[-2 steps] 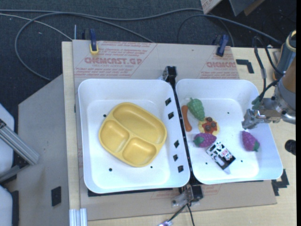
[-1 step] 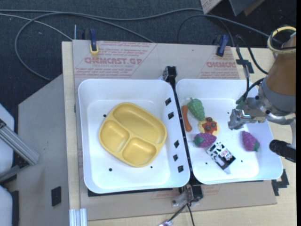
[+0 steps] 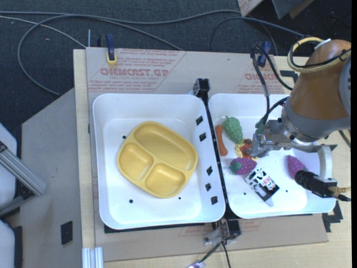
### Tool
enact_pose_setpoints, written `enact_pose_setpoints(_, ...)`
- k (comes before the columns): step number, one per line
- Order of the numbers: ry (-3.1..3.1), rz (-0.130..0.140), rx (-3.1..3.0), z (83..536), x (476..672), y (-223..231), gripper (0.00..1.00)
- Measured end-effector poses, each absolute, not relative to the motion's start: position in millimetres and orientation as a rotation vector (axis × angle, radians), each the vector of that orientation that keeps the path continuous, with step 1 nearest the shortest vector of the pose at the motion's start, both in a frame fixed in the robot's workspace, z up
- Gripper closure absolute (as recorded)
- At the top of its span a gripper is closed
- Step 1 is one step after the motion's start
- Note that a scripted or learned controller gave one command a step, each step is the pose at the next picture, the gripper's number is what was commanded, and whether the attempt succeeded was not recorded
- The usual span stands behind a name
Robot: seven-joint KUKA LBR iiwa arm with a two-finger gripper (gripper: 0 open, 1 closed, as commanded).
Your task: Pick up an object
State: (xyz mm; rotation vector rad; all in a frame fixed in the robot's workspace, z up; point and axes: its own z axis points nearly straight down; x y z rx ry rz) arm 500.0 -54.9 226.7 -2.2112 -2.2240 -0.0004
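Several small toys lie in the right bin: a green leafy piece, an orange carrot, a purple grape bunch, a black-and-white block and a purple piece further right. A small yellow-orange toy sits between the green piece and the grapes. My gripper hangs low over the middle of this bin, just right of the yellow-orange toy and above the grapes. The arm's wrist hides what lies under it.
The left bin holds a yellow divided plate. A black divider with clips runs between the bins. Cables trail along the arm at the right, and cardboard lies under the bins.
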Motion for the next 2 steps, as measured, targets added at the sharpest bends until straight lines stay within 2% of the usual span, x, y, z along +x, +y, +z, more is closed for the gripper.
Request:
enact_pose_setpoints(1,-2.224,0.001,-2.211,216,493.7,-2,1.00)
enact_pose_setpoints(2,-2.228,-0.004,-2.213,221,503.5,52,1.00)
